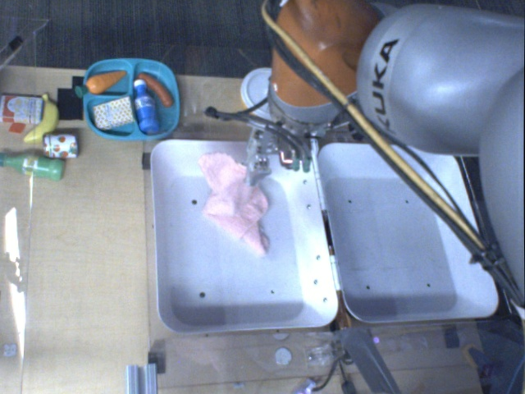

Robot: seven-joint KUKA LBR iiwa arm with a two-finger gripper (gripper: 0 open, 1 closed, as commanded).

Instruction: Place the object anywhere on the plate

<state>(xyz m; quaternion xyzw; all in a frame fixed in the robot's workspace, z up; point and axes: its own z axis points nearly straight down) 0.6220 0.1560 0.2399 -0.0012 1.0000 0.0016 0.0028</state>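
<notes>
Pink cloth [235, 200] in left white bin [176, 294]; right bin [410, 298] beside.

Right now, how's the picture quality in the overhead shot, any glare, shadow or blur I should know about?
Camera view: soft overall, the pink cloth shows few crisp folds; the left bin has a grey shadow along its near wall; a pale glare streak lies on the bench at left; the arm looms large and slightly blurred above the gripper.

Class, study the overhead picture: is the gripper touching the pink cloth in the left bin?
Cannot tell. In the camera view the gripper overlaps the upper edge of the pink cloth in the left bin, but the slanted angle hides any contact or gap.
</notes>
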